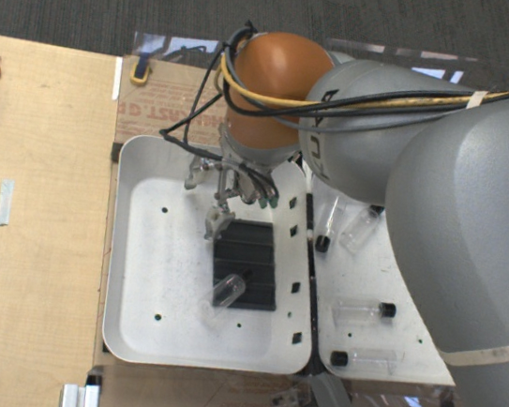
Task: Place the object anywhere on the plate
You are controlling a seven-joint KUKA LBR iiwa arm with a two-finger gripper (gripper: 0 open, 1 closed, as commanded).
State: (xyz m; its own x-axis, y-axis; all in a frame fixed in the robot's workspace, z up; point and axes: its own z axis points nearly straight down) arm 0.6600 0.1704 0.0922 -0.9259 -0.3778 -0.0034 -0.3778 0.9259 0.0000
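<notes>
Hanging over the left bin (133,256), my jaws (216,223) sit at the top left corner of the black plate (246,261), and I cannot tell whether they are parted or closed (cables and wrist crowd them). A small clear vial (227,290) lies tilted on the plate's lower left part, apart from my jaws. More clear vials with black caps (367,309) lie in the right bin (393,351), partly under my arm.

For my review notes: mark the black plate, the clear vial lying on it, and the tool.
black plate (252,250): camera view, on its bare upper middle.
clear vial (228,290): camera view, on the middle of its body.
tool (215,224): camera view, at its tip, over the plate's upper left corner.
</notes>
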